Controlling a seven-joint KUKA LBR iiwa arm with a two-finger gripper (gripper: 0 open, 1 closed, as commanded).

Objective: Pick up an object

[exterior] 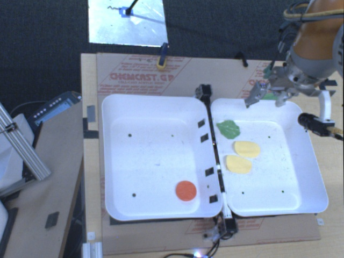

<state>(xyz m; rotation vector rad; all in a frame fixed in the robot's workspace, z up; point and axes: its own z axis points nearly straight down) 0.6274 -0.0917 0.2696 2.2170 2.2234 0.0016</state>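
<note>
My gripper (267, 98) hangs over the far rim of the right bin (309, 160), below the orange wrist band. A small patch of green (271, 96) shows right under it; whether it is held I cannot tell. A flat green leaf-shaped piece (228, 128) lies in the right bin near its far left corner. Two yellow oval pieces (246, 148) (238, 164) lie just in front of it, close together. A round orange-red disc (186, 191) lies in the left bin (115, 160) near its front right.
A black divider with clips (210, 144) runs between the two bins. A black fitting (317, 123) on the arm sticks out over the right bin's right rim. A shiny metal sheet (126, 15) lies beyond the bench.
</note>
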